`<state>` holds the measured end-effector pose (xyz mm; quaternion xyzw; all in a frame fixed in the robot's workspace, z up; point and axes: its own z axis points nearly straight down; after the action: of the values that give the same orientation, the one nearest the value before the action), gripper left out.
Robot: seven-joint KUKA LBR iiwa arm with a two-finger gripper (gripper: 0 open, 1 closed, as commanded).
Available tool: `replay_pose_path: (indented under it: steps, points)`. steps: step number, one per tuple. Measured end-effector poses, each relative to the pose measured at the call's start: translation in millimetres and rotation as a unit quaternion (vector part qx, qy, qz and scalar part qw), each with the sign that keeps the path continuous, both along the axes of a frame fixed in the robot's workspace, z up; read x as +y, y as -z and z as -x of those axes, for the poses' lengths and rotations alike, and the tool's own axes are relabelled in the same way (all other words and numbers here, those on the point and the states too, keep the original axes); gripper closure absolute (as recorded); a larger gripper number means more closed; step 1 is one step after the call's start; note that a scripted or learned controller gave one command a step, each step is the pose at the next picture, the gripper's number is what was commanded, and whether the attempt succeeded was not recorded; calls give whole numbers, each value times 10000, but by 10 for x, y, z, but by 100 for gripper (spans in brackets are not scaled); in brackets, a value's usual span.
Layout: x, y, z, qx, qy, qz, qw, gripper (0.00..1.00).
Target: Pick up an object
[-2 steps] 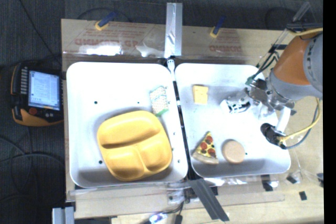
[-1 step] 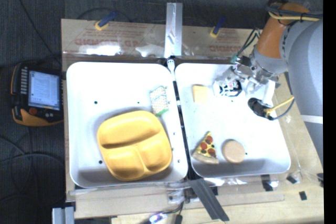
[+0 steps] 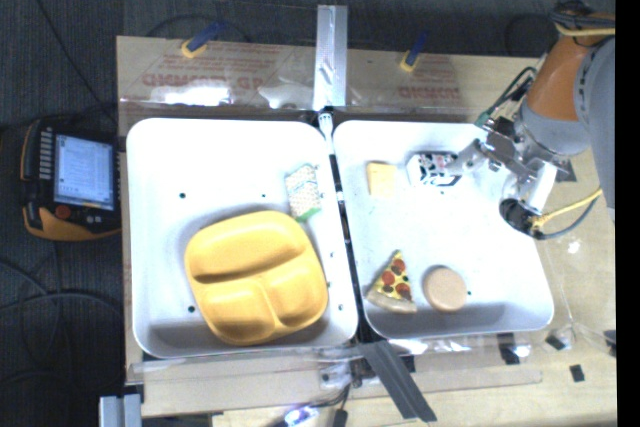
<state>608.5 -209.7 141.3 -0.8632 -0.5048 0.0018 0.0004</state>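
The pincer (image 3: 462, 158) hangs low over the right bin (image 3: 500, 300), touching a small black-and-white object (image 3: 434, 168) near the bin's far wall; whether it grips cannot be told. A yellow block (image 3: 381, 178) lies just left of that object.

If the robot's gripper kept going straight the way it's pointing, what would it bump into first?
Probably the small black-and-white toy: the gripper points left, right at it. Past it lies the yellow block. Height is hard to judge.

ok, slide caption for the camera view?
Gripper beside a black-and-white toy in the right bin; yellow tray in the left.
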Motion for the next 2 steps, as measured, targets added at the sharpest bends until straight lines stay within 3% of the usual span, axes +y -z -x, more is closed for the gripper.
replay_pose_path:
  steps: [1, 2]
  points:
    - [611, 324, -345, -68, -416, 22, 9991, 0]
    - [70, 10, -232, 0, 337, 6, 9994, 0]
